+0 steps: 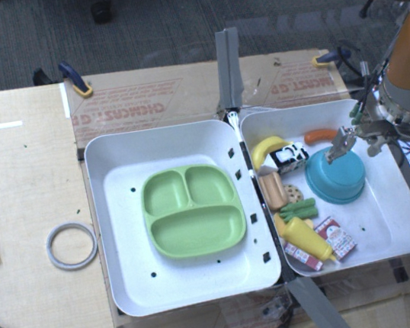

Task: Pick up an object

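The gripper [339,147] hangs over the right bin [401,232], right above the blue bowl's [336,176] top edge; how wide it's open can't be told. Banana [266,149] lies near, green tray [193,210] fills the left bin [112,212].

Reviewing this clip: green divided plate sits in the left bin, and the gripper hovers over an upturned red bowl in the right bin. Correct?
Not quite. The bowl under the gripper is blue, not red, as the camera view shows. The rest holds: the green divided plate sits in the left bin, and the gripper is over the upturned bowl in the right bin.
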